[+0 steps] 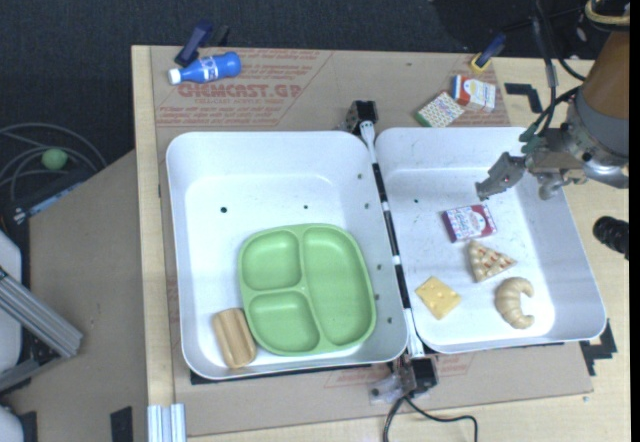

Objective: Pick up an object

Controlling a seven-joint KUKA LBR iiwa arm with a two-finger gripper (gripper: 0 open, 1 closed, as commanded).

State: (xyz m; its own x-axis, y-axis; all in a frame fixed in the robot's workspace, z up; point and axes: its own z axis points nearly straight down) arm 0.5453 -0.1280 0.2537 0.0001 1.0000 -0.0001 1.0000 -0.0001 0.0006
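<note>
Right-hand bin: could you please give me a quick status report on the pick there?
Gripper above right-hand white bin, nothing held. Small red-and-white packet just below it, untouched. Pizza-slice toy, yellow cheese wedge, tan croissant nearby, not blocking.

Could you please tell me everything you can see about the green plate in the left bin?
The green plate is a pale green, rounded-rectangle tray that looks like matte plastic, split by raised ridges into three compartments: two at the far side and one at the near side. Nothing lies in any of them. It lies flat, right way up, on the floor of the left bin, toward the near right part, turned slightly askew. A tan ridged biscuit-like piece lies beside its near left corner, very close or just touching.
</note>
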